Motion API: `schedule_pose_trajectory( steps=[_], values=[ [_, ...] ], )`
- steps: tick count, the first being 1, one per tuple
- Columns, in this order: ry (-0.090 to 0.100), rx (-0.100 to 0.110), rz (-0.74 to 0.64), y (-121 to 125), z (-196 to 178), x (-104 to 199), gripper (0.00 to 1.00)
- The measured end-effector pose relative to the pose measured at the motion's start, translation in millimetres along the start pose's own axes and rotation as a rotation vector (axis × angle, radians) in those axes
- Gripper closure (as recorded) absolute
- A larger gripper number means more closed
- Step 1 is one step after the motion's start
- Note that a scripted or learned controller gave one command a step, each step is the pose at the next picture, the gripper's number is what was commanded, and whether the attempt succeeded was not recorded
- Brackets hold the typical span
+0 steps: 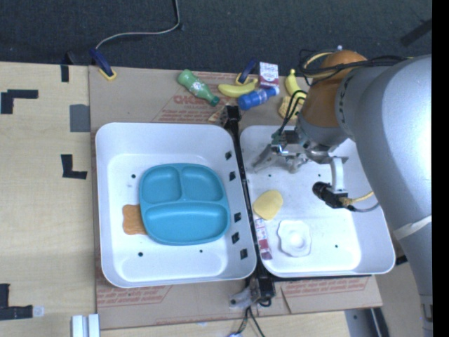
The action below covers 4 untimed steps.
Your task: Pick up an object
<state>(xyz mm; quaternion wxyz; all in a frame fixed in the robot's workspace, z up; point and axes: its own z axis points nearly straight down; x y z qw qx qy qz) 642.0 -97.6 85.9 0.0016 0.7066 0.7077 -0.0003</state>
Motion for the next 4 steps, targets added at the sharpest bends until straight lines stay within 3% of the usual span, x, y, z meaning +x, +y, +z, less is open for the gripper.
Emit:
schedule_pose_trajectory(
  steps=[2, 3, 4],
  values=[
    [0.001, -0.004, 0.002, -94, -1, 3, 0.00],
    [0.001, -0.008, 0.000, -103, -2, 1, 0.00],
    [0.001, -0.010, 0.001, -103, -12, 1, 1.00]
  ],
)
